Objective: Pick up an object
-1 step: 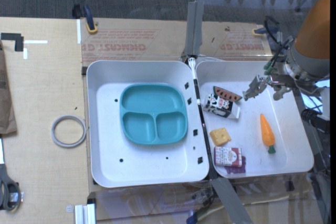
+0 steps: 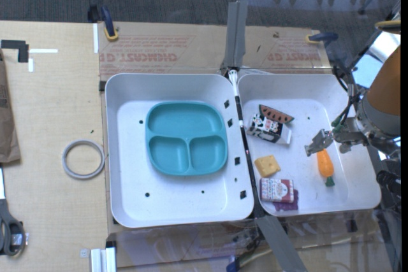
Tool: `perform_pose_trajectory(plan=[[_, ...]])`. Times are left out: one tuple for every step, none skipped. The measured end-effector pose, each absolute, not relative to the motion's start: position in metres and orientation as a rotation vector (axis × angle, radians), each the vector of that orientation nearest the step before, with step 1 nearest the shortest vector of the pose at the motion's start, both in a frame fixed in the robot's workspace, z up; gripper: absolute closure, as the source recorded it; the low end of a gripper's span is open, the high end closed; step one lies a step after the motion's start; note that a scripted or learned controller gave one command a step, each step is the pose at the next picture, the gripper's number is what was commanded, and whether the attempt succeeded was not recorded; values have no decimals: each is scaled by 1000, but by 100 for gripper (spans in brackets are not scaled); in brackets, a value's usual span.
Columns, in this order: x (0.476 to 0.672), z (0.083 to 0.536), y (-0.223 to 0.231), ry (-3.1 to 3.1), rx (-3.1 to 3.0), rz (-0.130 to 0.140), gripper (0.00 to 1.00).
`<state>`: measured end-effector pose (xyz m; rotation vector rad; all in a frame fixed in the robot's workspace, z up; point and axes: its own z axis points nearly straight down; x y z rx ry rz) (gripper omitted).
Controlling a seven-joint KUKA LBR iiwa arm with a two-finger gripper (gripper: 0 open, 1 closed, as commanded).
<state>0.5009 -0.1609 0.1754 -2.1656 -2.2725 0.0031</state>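
Note:
The right bin holds an orange carrot toy with a green tip, a yellow cracker-like piece, a red and white packet, a black and white carton and a dark wedge with a red edge. My gripper reaches in from the right and hangs over the right side of this bin, just above the carrot's upper end. Its grey fingers stand apart, open, with nothing held between them.
The left bin holds a teal divided plate. On the wooden bench to the left lie a grey tape ring, scissors and a brown bag. A grey divider post rises behind the bins.

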Motion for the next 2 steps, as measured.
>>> perform_pose_trajectory(plan=[[536, 92, -194, -2396, -2030, 1, 0], [536, 100, -195, -2393, -2035, 0, 100]])
